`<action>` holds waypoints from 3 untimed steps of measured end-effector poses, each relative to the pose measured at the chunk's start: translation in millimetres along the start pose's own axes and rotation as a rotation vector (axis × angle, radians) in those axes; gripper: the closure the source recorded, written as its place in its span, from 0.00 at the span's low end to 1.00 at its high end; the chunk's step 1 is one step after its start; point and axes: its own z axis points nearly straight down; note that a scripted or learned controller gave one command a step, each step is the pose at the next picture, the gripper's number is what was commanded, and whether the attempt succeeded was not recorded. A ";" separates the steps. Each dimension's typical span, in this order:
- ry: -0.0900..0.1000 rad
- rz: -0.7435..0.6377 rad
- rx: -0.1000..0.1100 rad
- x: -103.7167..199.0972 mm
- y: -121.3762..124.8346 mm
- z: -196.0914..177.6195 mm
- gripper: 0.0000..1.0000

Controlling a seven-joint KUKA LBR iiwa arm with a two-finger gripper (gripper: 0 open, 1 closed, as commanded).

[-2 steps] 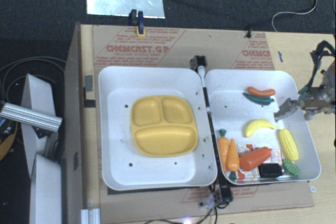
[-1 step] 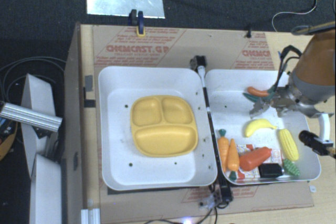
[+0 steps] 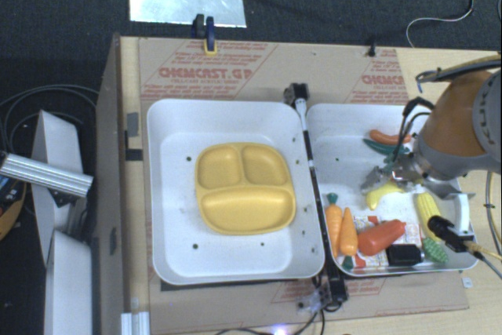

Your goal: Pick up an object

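Note:
The right bin (image 3: 339, 139) holds several toy foods. My gripper (image 3: 382, 176) is low in its middle, just above a yellow banana (image 3: 377, 196); whether they touch is unclear. Behind the gripper lies a red-orange chili (image 3: 381, 139). Two carrots (image 3: 340, 227) lie by the bin's left wall, with a red pepper (image 3: 383, 234) to their right. A corn cob (image 3: 428, 207) lies under the arm's wrist. A black block (image 3: 404, 254) and a green piece (image 3: 435, 250) sit at the front rim.
The left bin (image 3: 176, 137) carries a yellow divided plate (image 3: 245, 188) in its middle. The grey arm with its orange band (image 3: 459, 110) covers the right bin's right side. A divider rail (image 3: 307, 153) runs between the bins.

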 end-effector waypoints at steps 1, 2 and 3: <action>-0.005 0.001 -0.007 -1.8 1.8 -11.7 1.00; -0.004 0.000 -0.006 -1.5 1.6 -11.4 0.00; -0.004 0.000 -0.008 -1.5 2.6 -22.0 1.00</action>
